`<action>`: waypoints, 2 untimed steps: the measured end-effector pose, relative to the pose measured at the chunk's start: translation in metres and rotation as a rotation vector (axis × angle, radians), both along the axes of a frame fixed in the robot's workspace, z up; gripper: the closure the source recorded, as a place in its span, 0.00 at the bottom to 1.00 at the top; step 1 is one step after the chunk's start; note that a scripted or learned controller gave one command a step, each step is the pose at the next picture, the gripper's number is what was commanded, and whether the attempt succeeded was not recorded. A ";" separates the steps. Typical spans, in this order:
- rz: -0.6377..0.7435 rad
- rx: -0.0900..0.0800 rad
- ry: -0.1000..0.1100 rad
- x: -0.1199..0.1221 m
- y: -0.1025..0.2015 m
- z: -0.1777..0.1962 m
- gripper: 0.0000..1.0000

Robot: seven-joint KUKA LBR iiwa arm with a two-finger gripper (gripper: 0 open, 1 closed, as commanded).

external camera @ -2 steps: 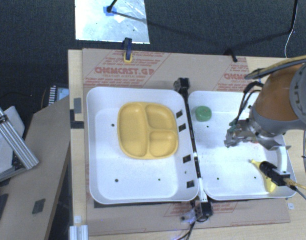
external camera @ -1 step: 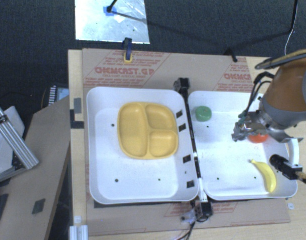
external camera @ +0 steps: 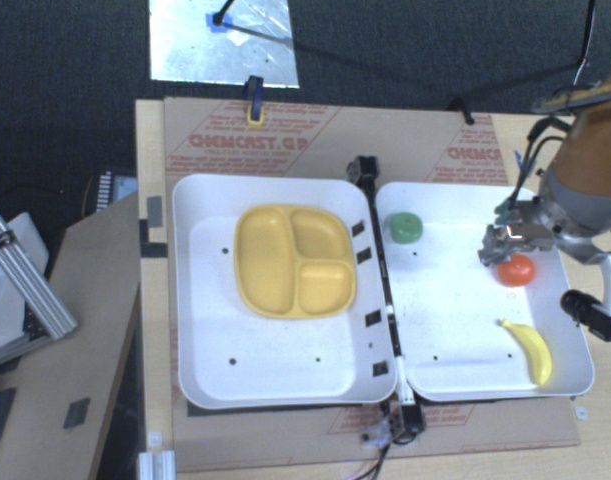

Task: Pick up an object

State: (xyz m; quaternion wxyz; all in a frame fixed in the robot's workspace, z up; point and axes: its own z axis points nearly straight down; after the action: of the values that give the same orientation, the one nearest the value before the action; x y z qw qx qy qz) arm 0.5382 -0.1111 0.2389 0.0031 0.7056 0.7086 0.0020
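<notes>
The arm came in from the right, and its gripper hung low over the right bin, right on top of the red tomato-like object. Whether it had shut on anything, I couldn't tell from where I stood. The tomato sat touching the gripper's underside, near the bin's right side. A green round piece lay by the far left corner, a banana near the front right. The left bin held a yellow divided plate.
</notes>
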 end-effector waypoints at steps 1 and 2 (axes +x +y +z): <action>0.006 0.003 0.005 0.016 0.051 -0.012 1.00; 0.005 0.003 0.004 0.026 0.095 -0.008 1.00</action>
State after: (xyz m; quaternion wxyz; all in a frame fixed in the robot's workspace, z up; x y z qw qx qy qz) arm 0.5645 -0.0163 0.2311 0.0008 0.7037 0.7105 0.0017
